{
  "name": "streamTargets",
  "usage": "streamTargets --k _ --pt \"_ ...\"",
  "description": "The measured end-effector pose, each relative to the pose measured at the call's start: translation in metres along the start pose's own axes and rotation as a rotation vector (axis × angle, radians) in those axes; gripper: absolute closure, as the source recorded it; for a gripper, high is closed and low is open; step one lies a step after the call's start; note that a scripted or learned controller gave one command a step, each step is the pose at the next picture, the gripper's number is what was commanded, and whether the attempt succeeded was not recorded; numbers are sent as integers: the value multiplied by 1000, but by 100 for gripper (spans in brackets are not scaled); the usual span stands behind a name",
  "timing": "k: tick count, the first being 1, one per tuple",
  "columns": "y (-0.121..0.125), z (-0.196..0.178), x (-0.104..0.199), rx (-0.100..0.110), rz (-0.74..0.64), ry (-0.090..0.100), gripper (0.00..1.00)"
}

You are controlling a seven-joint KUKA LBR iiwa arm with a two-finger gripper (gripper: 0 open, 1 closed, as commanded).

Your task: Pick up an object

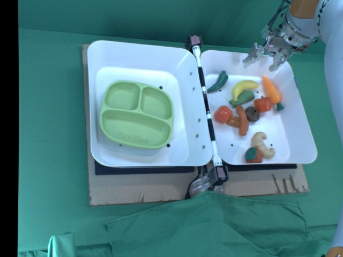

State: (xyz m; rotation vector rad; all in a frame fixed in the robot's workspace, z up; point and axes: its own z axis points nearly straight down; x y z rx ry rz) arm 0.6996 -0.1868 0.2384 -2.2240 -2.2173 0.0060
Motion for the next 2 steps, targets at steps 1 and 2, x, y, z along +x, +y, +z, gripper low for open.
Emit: streamTargets --k 1,2 --pt "-11 16 -1 -5 0 -2 0" --pt "2 25 0 -10 -2 -3 0"
